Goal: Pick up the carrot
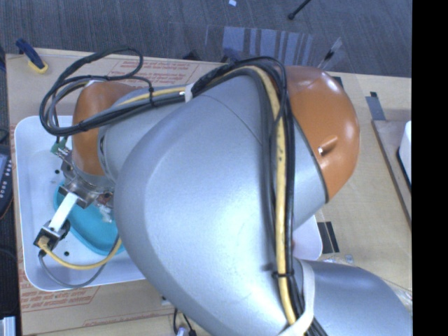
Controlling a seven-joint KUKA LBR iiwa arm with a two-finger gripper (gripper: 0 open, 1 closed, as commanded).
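The grey arm [231,208] bends low over the left bin [24,187], probably to reach inside. It covers the carrot's place; a blue object [87,233] lies there.

Grey arm [224,208] fills view, wrist over left bin [28,187]; blue object [94,233] beneath.

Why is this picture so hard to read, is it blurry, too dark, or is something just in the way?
In the camera view, mostly blockage: the grey arm sits close to the lens and hides most of the white bin. Lighting is soft and even, with a small glare spot on the orange band. The image is a little soft and grainy; the blue object in the bin is partly covered.
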